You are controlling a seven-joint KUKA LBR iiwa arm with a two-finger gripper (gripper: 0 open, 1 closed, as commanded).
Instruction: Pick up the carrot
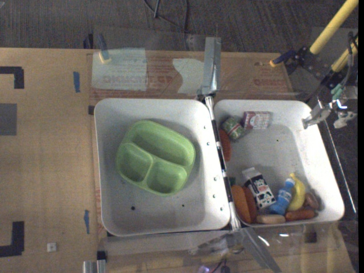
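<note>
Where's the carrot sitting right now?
The carrot lies in the right bin, against its left wall near the front corner, just left of the milk carton.

arm: at the view's right edge, upper part | pincer (316, 115): low, pointing left

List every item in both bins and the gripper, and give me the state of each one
green tray: right way up in the left bin, compartments bare
carrot: lying against the right bin's left wall, ungrasped
milk carton: lying flat
banana: lying in the near right corner
red carton: on its side
gripper: over the right bin's far right corner, holding nothing visible
</note>
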